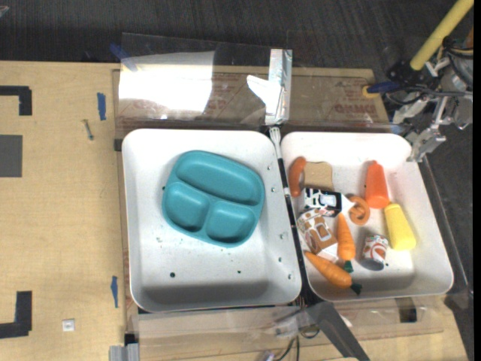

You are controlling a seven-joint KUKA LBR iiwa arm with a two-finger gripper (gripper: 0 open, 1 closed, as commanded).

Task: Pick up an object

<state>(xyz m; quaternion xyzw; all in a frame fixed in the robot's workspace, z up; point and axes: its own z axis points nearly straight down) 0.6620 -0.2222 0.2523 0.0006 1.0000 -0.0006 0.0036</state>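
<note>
**Before the reach: the tool waits off the right bin, nothing chosen yet**

A pale wooden table (60,201) stands on a dark floor and carries two shallow white bins side by side, with a sheet of clear plastic (203,89) lying behind them.

The things to pick are all in the right bin (432,265). A yellow piece (400,226) lies near the right wall, and just beside it, toward the back, an orange bottle-shaped piece (375,184). An orange ring (359,212) lies just left of these two. In the front part a toy carrot (328,269) lies slanted, another carrot (344,237) is just behind it, and a small white and orange cup (375,250) stands to their right. Near the divider there are a tan slice (318,175), a reddish sausage shape (297,173) and some printed packets (319,228), packed closely together.

The left bin (143,277) holds a teal divided plate (213,197).

The tool (428,130) is at the upper right, outside the back corner of the right bin and apart from every object. Whether it is open or closed I cannot tell; it holds nothing visible.

In my judgement the task is at its first step. The next move calls for travelling over the right bin and descending on one object. The yellow piece looks the easiest, because it has free space on its right side.
</note>
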